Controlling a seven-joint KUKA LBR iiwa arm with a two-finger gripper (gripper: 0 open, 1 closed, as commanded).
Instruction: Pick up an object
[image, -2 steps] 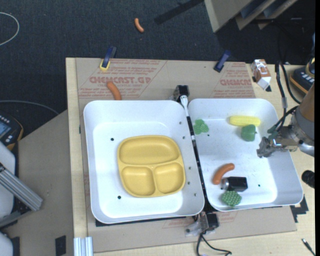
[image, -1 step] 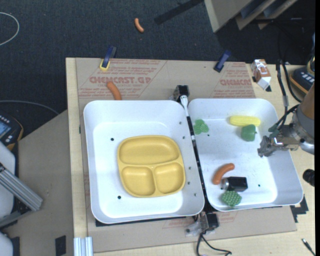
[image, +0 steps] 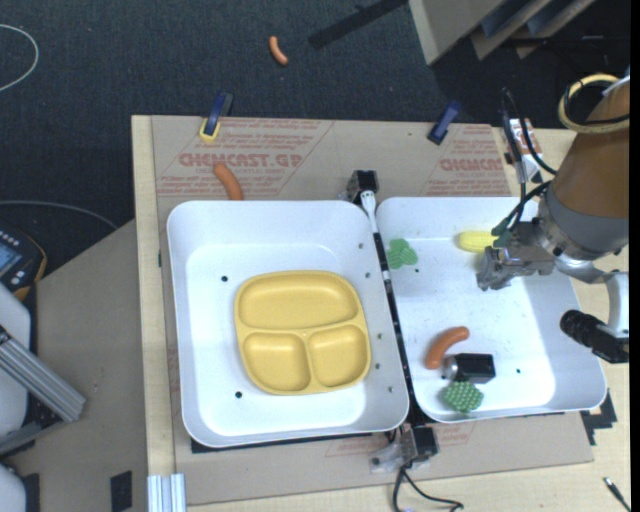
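Camera view, jaws (image: 497, 268) state unclear, yellow piece (image: 474, 240) just beside, upper left.

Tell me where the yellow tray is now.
The yellow tray lies flat in the middle of the left bin, with its two small compartments toward the bin's near edge. It is well apart from the gripper over the right bin.

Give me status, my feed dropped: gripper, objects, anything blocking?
Gripper low in right bin, beside yellow piece. Sausage, green pieces, black block lying loose. Nothing blocking.
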